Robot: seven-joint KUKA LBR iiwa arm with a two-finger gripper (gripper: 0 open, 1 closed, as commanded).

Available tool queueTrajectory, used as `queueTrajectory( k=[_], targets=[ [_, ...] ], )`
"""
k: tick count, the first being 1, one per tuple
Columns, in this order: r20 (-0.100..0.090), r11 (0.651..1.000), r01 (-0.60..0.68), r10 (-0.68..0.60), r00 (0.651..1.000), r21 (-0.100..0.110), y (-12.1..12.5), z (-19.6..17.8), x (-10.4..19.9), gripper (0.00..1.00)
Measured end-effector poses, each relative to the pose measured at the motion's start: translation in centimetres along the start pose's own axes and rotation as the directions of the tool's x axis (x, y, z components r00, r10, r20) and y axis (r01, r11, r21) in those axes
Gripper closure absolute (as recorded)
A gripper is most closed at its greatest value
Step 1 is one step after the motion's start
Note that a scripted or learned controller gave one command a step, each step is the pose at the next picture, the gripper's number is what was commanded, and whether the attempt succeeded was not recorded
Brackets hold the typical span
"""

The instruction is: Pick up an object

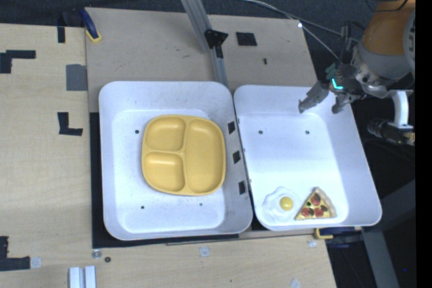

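Observation:
A toy fried egg (280,202) and a toy pizza slice (316,205) lie side by side in the near corner of the right bin (297,145). My gripper (322,103) hangs over the far right corner of that bin, well away from both toys. Its two dark fingers are spread apart, open, with nothing between them.
A yellow divided plate (183,154) sits in the middle of the left bin (121,145). A slanted metal pole (196,10) crosses the bench behind the bins. Cables run over the dark floor at the back. The right bin's middle is bare white floor.

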State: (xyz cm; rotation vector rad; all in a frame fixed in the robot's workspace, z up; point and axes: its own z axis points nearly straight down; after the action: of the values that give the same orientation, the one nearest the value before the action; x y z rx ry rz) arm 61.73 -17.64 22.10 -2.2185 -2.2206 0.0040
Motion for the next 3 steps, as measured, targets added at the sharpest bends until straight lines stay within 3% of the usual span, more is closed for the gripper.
queueTrajectory(
  k=[1,3],
  targets=[
    [0.000,1.000,0.000,0.000,1.000,-0.002,0.1,-0.1,0.0,0.00],
    [0.000,1.000,0.001,-0.001,1.000,0.003,-1.5,10.9,1.0,0.00]
  ],
)
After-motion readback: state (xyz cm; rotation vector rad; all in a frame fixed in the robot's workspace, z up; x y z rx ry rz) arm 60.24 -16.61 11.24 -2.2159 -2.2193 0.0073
